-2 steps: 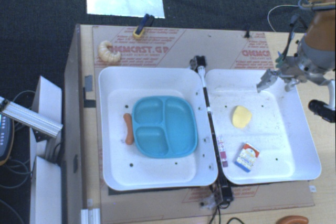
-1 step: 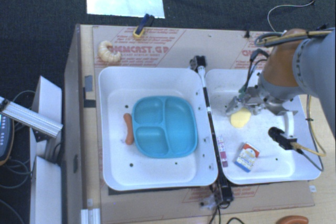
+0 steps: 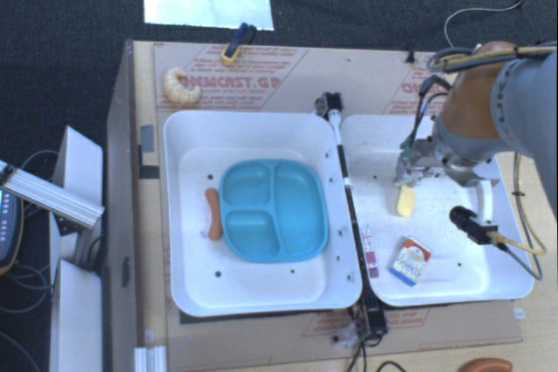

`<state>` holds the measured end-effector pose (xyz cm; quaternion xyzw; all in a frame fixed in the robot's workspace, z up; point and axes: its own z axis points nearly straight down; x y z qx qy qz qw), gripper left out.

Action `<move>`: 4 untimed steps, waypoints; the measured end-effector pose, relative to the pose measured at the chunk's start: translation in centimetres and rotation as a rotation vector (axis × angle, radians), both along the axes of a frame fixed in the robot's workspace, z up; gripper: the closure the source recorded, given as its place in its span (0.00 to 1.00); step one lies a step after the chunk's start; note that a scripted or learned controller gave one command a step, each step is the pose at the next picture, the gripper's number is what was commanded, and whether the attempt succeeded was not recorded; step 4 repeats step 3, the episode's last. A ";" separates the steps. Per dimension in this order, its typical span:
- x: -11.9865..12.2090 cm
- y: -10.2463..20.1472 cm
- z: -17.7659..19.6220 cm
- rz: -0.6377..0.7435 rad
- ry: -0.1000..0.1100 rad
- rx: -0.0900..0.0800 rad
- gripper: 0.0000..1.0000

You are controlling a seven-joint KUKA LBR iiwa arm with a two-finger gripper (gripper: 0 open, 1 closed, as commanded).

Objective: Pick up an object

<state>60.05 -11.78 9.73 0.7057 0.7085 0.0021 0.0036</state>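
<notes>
In the right bin (image 3: pixel 501 274) lie a pale yellow block (image 3: pixel 406 203) near the middle and a small colourful box (image 3: pixel 411 260) toward the front. My gripper (image 3: pixel 408 176) hangs directly over the far end of the yellow block, very near or touching it; contact is unclear. The left bin (image 3: pixel 187 274) holds a blue divided plate (image 3: pixel 273 211), with an orange sausage (image 3: pixel 213 214) lying just left of it.
A thin printed packet (image 3: pixel 370 250) rests by the divider between the bins. Behind the left bin, on the cardboard, sit a pale curled pastry-like toy (image 3: pixel 180 84) and a blue-yellow clamp (image 3: pixel 235 45). Cables trail along the right bin's right side.
</notes>
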 end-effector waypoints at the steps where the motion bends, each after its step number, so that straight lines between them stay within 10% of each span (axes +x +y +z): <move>1: -0.1 0.1 -0.2 0.000 0.004 0.001 0.00; 2: -1.0 2.9 -1.2 0.000 0.006 0.002 0.00; 3: -0.7 2.7 0.2 -0.001 -0.004 -0.002 1.00; 4: -0.7 2.7 0.2 -0.001 -0.004 -0.002 1.00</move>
